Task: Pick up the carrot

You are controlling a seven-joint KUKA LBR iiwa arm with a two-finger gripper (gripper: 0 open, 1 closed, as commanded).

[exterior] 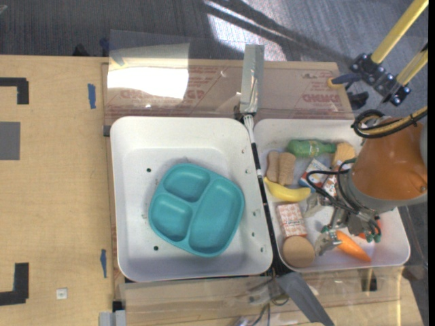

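Note:
The carrot is a small orange piece lying near the front right corner of the right bin. My gripper hangs low over that corner, just left of the carrot and close against it. The arm's orange band and wrist hide the bin floor behind the carrot. Nothing shows whether the carrot is being held.
The right bin also holds a banana, a green packet, tan bread-like pieces, a small pink-and-white box and a round tan item. A teal divided plate lies in the left bin.

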